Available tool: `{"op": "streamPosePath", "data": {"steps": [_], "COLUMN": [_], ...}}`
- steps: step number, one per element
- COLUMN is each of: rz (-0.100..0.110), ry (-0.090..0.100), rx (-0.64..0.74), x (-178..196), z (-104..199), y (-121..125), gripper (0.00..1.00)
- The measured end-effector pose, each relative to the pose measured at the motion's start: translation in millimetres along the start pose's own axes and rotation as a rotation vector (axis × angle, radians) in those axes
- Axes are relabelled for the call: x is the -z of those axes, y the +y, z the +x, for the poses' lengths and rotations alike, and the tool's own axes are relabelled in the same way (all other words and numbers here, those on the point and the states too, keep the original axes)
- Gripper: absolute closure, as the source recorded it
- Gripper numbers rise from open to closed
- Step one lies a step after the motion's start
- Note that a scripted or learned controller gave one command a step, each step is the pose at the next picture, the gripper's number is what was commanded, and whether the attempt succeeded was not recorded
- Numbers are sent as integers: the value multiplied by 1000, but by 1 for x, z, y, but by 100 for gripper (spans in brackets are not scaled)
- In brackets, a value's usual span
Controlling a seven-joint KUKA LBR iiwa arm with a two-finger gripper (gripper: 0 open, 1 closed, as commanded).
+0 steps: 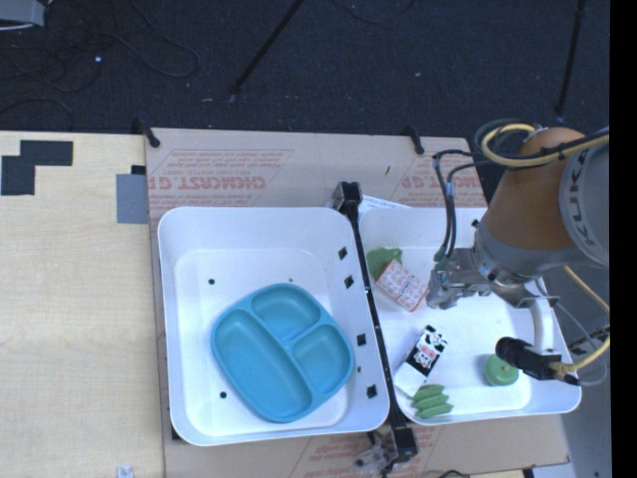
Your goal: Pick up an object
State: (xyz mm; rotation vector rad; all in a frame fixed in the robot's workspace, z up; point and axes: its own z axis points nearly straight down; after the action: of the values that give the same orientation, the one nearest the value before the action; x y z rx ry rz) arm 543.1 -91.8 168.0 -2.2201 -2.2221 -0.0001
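In the right bin (557,403) my gripper (445,293) hangs low, just to the right of a red-and-white patterned packet (402,285). A green leafy item (381,261) lies against the packet's upper left. Below the gripper lies a small black-and-white carton (426,352), and a green pea pod (432,401) sits near the front wall. A green round piece (501,371) rests at the front right. Nothing can be seen held by the gripper.
The left bin (179,267) holds a blue divided plate (282,352). A black divider (363,307) runs between the two bins. The grey arm with its orange band (537,202) leans in from the right over the right bin's back half.
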Motion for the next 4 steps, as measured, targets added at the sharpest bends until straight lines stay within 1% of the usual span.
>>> {"op": "streamPosePath", "data": {"steps": [1,2,3,4], "rz": [-1,-2,4,6], "ry": [-1,-1,1,1], "rx": [0,0,2,3], "x": [45,87,81,71], "z": [-4,-6,39,90], "y": [7,6,3,-20], "gripper": [100,100,100,100]}}
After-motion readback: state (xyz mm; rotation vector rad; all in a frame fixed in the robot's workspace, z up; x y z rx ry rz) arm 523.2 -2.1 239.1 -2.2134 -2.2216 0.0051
